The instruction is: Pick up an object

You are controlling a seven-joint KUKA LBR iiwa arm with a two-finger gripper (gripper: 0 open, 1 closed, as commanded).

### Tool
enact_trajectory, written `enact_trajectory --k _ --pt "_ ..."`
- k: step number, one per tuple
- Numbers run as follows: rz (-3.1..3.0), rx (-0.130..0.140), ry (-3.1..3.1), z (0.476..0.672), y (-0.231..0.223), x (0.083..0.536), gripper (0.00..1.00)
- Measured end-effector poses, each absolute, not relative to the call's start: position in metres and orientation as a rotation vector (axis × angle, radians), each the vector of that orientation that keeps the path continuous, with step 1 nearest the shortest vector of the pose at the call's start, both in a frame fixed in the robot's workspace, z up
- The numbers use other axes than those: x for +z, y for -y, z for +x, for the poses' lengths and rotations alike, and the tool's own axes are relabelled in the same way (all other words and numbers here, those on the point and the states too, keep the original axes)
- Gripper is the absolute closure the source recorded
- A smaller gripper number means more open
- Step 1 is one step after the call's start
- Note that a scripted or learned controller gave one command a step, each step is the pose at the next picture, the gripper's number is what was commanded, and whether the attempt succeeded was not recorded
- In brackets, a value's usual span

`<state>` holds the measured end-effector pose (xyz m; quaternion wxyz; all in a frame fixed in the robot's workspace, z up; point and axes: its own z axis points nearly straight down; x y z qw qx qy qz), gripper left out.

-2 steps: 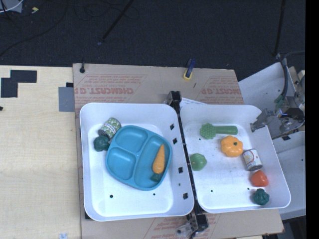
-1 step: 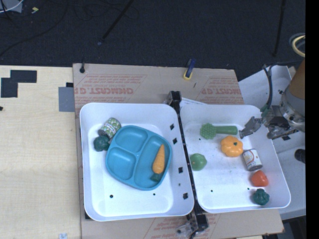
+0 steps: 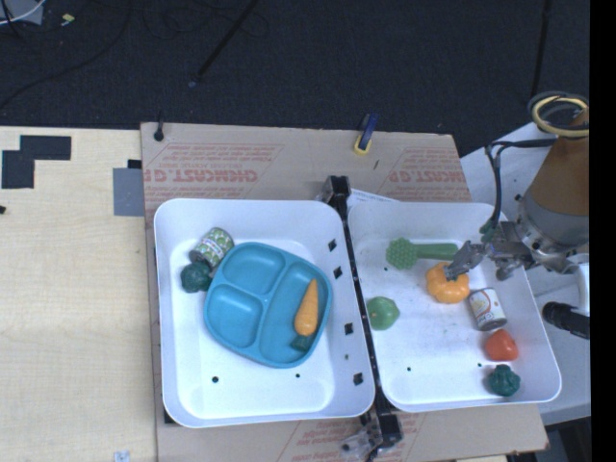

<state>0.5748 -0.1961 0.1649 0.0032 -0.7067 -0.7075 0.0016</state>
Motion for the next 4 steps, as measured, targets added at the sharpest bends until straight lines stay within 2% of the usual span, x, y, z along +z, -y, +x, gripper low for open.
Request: enact_trajectory --k 1,2,3,4 --pt "-2.215 0.005 2.218 0.576 0.188 0.102 0.0" --pt "-2.219 0.003 2.218 0.576 0.187 0.087 0.0" --pt "-2.221 0.003 2.215 0.576 0.187 0.097 1.0" --pt "-2.222 -0.002 2.223 0.576 0.182 0.158 1.0"
